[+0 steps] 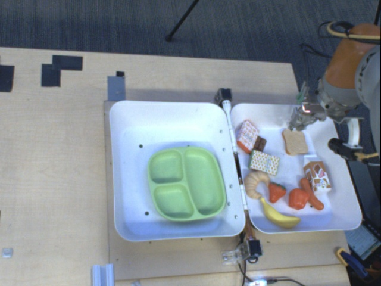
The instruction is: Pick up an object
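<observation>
Pale wooden bench (53, 177) on dark blue-grey carpet (119, 11).
You see black tape patches (59, 70) at ten o'clock and a thin dark rod (190, 9) slanting across the carpet at twelve.

Even bright light; soft shadows (slightly blurry)

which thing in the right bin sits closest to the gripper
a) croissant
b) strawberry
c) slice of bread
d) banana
c, the slice of bread lies just below the gripper at the right bin's far end, while the other foods sit nearer the camera.
</observation>
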Available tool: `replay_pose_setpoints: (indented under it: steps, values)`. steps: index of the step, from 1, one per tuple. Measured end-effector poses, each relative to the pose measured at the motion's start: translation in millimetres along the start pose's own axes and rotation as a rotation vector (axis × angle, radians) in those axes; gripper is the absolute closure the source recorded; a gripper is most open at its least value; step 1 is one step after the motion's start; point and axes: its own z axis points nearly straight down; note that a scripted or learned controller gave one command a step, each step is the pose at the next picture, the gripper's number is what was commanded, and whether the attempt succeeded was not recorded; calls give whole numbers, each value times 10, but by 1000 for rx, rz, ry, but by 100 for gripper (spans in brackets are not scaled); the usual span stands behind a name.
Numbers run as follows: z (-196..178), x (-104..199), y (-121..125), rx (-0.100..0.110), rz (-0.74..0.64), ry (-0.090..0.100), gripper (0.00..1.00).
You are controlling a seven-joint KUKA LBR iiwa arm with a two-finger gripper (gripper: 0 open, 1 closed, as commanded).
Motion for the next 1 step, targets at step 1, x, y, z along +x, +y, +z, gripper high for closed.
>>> replay_pose_setpoints:
  steps: [1]
  values:
    - [318,-259,73,-13,-1,-2,100]
